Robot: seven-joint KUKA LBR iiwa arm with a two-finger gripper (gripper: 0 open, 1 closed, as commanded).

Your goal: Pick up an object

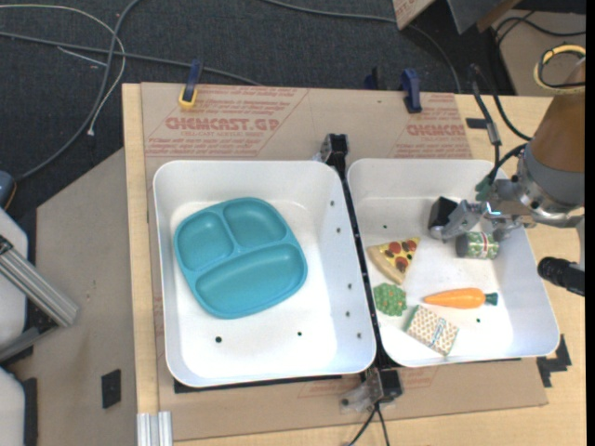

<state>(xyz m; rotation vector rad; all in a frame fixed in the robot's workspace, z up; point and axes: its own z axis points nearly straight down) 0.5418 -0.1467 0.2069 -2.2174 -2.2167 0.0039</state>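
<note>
Object: small green-and-white can (482,244) on its side, upper right of right bin (530,342).
Gripper (457,223): touching the can's left end; finger state cannot be told.
Neighbours: pizza slice (394,257), carrot (457,297).
Left bin (177,342): teal divided plate (241,255).
Surface: cardboard-covered bench (139,249), clamped.
</note>
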